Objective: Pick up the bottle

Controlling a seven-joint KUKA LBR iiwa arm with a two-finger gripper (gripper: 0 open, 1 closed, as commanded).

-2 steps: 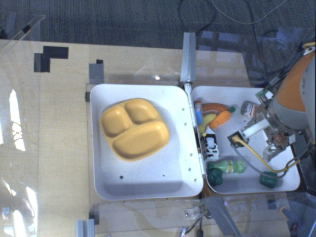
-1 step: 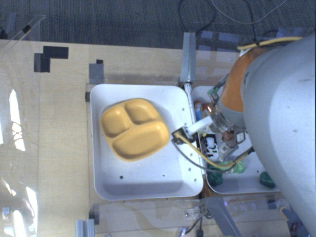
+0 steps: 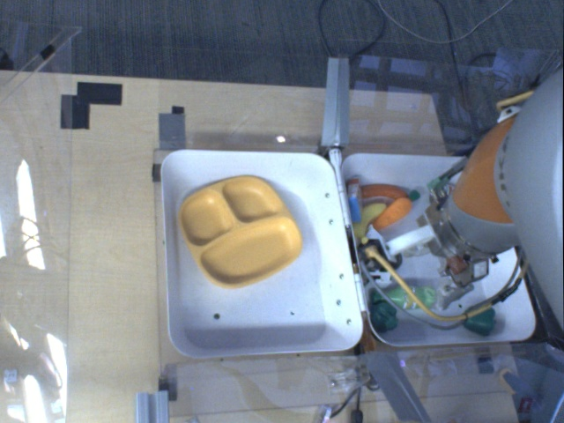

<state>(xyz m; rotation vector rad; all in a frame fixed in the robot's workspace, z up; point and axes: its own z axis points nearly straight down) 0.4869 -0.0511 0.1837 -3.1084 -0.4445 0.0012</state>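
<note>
No legible writing; claw [image 3: 451,282] low over right bin [image 3: 520,324] clutter, grip state perhaps hidden, cannot tell.

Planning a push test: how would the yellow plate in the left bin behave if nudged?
The yellow plate looks moulded and rigid, so it should probably slide whole rather than flex. It lies flat in the left bin, so tipping or rolling seems unlikely.

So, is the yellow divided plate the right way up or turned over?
Right way up. The yellow plate lies flat in the left bin, and its three hollow sections face up toward the camera.
</note>
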